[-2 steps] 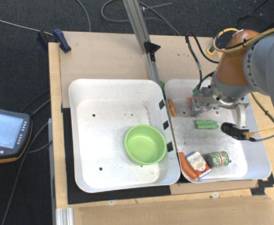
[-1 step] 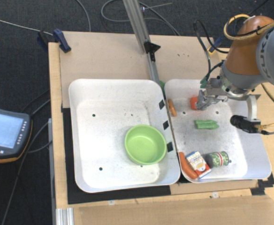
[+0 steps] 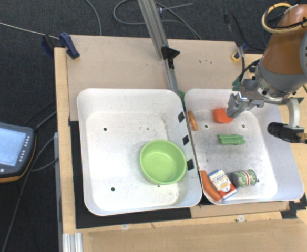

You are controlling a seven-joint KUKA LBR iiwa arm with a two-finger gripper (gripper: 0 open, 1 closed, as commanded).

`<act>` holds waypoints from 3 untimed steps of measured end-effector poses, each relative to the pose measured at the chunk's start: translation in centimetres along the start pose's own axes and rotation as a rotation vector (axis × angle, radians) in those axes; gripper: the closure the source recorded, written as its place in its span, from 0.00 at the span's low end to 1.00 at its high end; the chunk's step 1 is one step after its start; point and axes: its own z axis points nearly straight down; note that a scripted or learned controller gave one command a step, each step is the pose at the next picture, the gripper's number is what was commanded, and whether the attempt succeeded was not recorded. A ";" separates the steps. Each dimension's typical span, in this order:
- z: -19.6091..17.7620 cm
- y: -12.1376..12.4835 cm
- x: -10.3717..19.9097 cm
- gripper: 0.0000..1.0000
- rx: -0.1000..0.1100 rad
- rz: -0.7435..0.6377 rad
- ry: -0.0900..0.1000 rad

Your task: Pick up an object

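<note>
My gripper [image 3: 235, 108] hangs low over the far part of the right bin [image 3: 279, 156]. It is right beside an orange block [image 3: 221, 116], touching or overlapping the block's right edge. I cannot see whether the block is between the jaws. A green oblong piece [image 3: 231, 139] lies just in front of the block. Near the bin's front edge a small orange-and-white carton [image 3: 221, 181] lies next to a green-labelled can [image 3: 244, 178] on its side. An orange carrot-like piece [image 3: 208, 189] rests against the front left wall.
A light green bowl [image 3: 163, 161] stands in the left bin [image 3: 98, 140] towards its front right. A small orange piece [image 3: 192, 121] lies along the right bin's left wall. A metal pole [image 3: 156, 30] slants up from between the bins at the back.
</note>
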 end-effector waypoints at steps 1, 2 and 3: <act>-3.0 0.1 0.0 1.00 0.001 0.000 0.000; -3.6 -1.1 4.5 1.00 0.003 -0.004 0.001; -3.0 -1.4 8.8 1.00 0.004 -0.004 0.001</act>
